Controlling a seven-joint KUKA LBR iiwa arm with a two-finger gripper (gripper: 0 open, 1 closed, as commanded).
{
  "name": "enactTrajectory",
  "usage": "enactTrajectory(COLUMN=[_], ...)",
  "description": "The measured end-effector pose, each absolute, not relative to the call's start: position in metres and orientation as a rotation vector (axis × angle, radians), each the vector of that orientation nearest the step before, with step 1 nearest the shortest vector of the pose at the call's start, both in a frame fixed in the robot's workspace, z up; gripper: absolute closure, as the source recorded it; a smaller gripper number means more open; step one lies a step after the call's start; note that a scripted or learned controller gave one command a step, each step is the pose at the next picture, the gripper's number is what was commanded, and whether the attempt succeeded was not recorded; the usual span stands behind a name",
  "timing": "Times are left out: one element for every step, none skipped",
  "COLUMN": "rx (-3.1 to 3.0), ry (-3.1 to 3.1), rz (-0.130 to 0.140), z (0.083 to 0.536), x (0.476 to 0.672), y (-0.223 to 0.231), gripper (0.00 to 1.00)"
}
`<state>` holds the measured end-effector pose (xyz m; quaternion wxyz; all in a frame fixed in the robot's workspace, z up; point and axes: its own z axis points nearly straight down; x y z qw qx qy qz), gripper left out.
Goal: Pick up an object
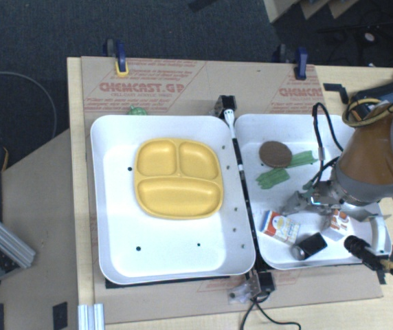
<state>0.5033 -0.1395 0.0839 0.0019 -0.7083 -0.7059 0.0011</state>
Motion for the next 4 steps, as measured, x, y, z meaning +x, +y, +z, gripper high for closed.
enactTrajectory(rx=[-2.199,-2.217,-2.224,-2.228], ry=[-2.227,-2.230,-2.226,-2.235], rz=[-0.017,-0.004,-0.004,-0.014], z=[0.085,0.085,0.152,0.292], x=[0.486,0.529,0.503,0.481], y=[-0.187,-0.160,-0.150,-0.134], gripper=[0.00,0.00,0.00,0.00])
